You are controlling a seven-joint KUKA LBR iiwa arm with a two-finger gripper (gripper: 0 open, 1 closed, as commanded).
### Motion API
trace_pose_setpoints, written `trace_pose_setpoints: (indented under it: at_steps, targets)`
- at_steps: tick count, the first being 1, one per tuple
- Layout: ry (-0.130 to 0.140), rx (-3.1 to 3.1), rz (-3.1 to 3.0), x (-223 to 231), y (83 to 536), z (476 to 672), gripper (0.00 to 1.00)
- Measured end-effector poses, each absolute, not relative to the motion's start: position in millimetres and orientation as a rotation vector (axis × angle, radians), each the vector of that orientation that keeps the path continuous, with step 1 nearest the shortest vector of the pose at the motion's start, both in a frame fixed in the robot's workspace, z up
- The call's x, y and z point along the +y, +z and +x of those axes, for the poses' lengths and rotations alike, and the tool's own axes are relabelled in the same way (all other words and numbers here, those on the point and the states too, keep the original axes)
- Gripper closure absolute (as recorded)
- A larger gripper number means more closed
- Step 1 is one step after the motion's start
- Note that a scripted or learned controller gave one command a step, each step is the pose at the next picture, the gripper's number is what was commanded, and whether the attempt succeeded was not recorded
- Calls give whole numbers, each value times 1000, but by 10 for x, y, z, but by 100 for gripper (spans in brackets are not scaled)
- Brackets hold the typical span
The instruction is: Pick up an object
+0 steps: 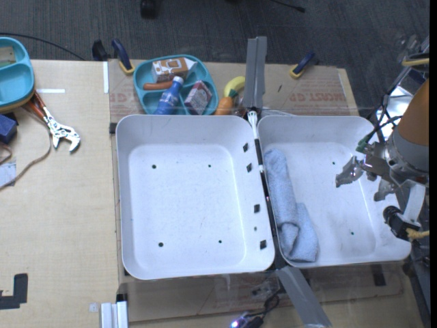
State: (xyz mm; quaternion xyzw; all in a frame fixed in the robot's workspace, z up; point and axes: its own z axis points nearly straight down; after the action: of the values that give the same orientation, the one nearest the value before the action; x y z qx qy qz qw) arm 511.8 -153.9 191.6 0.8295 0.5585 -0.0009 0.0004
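a: where's the target?

b: grey-blue cloth (289, 210), lying lengthwise against the left wall of the right bin (321, 130), lower end bunched. left bin (136, 130) bears nothing to pick.

a: gripper?

b: gripper (348, 173) hangs over the right bin's right side, well apart from the cloth. fingers spread, nothing between them.

a: step?

b: approach, i judge. next move calls for travel left over the cloth, then descent onto the bunched end.

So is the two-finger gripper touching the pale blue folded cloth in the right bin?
Apart. The camera view shows bare white bin floor between the gripper and the pale blue folded cloth.
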Motion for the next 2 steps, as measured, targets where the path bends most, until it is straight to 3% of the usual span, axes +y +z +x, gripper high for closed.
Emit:
trace_pose_setpoints:
  at_steps: [1, 2]
  targets:
    - [-8, 1529, 2748, -927, 1336, 4865, 0]
    - [-4, 1406, 2809, -1816, 2313, 4999, 0]
